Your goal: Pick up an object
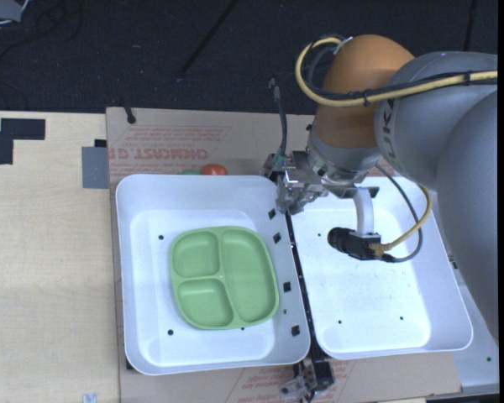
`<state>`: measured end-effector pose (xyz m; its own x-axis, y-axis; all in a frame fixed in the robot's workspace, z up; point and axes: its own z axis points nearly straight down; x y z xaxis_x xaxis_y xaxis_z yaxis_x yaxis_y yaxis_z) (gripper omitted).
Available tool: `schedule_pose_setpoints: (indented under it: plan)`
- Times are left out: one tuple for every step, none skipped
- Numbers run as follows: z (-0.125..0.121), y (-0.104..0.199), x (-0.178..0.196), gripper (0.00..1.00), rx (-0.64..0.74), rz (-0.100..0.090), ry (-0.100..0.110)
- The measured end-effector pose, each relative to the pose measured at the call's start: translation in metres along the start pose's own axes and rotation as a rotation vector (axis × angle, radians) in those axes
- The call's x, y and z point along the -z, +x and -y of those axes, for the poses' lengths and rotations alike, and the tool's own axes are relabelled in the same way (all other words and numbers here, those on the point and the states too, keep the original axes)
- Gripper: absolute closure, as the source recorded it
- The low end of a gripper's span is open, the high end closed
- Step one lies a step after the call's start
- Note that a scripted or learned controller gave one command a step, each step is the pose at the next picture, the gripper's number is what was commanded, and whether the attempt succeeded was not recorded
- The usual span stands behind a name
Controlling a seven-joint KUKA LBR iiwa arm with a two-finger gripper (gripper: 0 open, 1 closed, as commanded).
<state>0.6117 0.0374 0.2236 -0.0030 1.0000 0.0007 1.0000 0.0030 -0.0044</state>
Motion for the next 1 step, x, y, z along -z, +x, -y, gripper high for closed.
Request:
schedule_pose_setpoints:
  plan:
    - [-0.0090, 0.0477, 0.0085, 1.00, 0.001, 0.000, -0.003]
